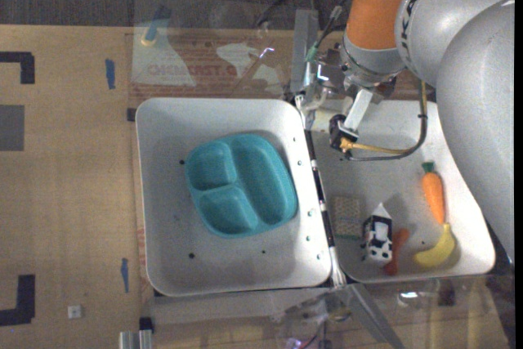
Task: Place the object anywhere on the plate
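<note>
A teal plate [241, 184] with three compartments lies in the middle of the left bin [159, 135]. My gripper [315, 94] hangs over the far left corner of the right bin [400, 131], close to the wall between the two bins. It is partly hidden under the orange wrist band and cables. I see nothing held in it. In the near part of the right bin lie an orange carrot [433, 194], a yellow banana [435, 251], a small black-and-white carton [377, 237], a red piece [398, 249] and a beige textured pad [348, 215].
The grey arm [466, 37] covers the far right of the right bin. A yellow cable [384, 149] loops down from the wrist over that bin's floor. Brown bench with black marks lies to the left of the bins.
</note>
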Robot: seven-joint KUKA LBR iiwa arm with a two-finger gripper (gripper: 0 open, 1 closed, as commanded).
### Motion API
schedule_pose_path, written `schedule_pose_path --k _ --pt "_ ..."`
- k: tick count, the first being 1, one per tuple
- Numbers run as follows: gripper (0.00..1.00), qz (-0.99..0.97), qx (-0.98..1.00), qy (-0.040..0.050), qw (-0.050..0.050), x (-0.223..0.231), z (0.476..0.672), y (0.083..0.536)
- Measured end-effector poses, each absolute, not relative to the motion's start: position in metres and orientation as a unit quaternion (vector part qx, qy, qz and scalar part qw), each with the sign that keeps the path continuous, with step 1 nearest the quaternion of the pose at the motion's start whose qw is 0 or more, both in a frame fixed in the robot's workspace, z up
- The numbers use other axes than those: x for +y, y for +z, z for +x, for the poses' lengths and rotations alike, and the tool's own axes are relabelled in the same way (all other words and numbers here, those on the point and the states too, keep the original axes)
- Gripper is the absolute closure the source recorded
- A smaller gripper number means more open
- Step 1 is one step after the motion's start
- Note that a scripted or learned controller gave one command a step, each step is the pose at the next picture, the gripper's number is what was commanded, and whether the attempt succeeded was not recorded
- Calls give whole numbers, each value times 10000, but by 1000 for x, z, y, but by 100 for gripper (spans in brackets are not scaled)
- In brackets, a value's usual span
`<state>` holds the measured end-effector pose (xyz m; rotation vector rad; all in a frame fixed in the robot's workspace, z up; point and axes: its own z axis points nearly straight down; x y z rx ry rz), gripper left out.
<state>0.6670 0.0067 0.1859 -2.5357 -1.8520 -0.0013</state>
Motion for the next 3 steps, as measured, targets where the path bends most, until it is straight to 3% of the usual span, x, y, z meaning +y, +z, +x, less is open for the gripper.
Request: schedule_pose_path --k 1,2,3 --pt "100 -7670 -6416 5 9 67 633 185" --pt "100 -7769 -6296 10 13 115 542 207" --pt "100 -8023 -5969 -1 2 112 548 233"
